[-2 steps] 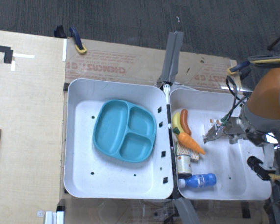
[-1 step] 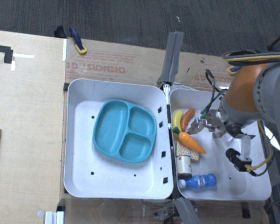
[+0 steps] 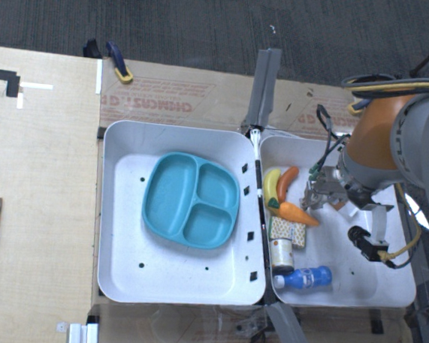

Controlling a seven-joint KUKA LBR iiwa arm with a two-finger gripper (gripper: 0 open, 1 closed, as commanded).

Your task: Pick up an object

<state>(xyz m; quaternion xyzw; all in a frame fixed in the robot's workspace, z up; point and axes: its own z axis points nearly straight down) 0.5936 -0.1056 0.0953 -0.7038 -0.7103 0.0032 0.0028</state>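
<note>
The right bin point(image 3: 369, 291) holds a yellow banana point(image 3: 272, 186), an orange carrot point(image 3: 287, 180) lying upright beside it, and a second carrot point(image 3: 299, 214) lying across below them. Lower down are a patterned sponge point(image 3: 289, 231), a small can point(image 3: 282, 252) and a blue bottle point(image 3: 307, 277) on its side. My gripper point(image 3: 314, 199) points down into this bin, just right of the banana and directly above the right end of the lower carrot. Whether it touches the carrot I cannot tell.
The left bin point(image 3: 116, 255) contains a teal divided plate point(image 3: 192, 200). A metal divider point(image 3: 265, 96) stands between the bins. The arm's grey body and orange band point(image 3: 376, 137) cover the right bin's far corner, with cables point(image 3: 377, 247) hanging over its right side.
</note>
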